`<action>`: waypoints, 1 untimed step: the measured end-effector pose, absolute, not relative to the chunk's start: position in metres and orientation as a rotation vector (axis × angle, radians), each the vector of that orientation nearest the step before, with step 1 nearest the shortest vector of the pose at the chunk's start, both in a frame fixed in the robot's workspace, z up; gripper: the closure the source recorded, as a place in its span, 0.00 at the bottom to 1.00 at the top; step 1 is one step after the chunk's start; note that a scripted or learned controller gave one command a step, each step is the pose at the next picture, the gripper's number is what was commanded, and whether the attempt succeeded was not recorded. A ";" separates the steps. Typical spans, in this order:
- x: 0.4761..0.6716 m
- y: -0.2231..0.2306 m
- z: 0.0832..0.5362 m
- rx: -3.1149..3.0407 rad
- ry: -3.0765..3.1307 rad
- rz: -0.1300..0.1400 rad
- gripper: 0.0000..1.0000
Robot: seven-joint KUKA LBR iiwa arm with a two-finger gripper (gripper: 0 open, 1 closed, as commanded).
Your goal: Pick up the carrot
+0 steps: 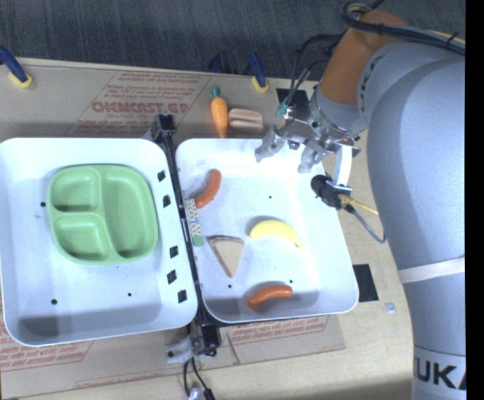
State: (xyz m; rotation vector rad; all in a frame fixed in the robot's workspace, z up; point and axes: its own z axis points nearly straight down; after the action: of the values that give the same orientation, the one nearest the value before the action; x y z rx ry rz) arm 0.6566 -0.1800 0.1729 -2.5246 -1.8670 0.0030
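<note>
The carrot (218, 115), orange with a green top, lies on the cardboard bench just behind the back rim of the right bin (329, 248), outside it. My gripper (290, 153) hangs over the back right part of that bin, to the right of the carrot and a little nearer the camera. Its two fingers (268, 148) stand apart, open, with nothing between them.
A tan bread-like block (245, 121) lies right beside the carrot. The right bin holds two sausages (208, 187) (269, 294), a banana (274, 232) and a wedge of sandwich (228, 254). A green divided plate (104, 212) sits in the left bin (17, 307). Clamps (258, 75) line the back edge.
</note>
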 end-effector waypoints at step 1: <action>0.656 -0.202 0.091 -2.791 -1.431 0.007 0.00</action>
State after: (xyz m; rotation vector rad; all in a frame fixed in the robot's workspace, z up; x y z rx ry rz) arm 0.6561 -0.2017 0.0912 -2.7906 -1.4306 0.0068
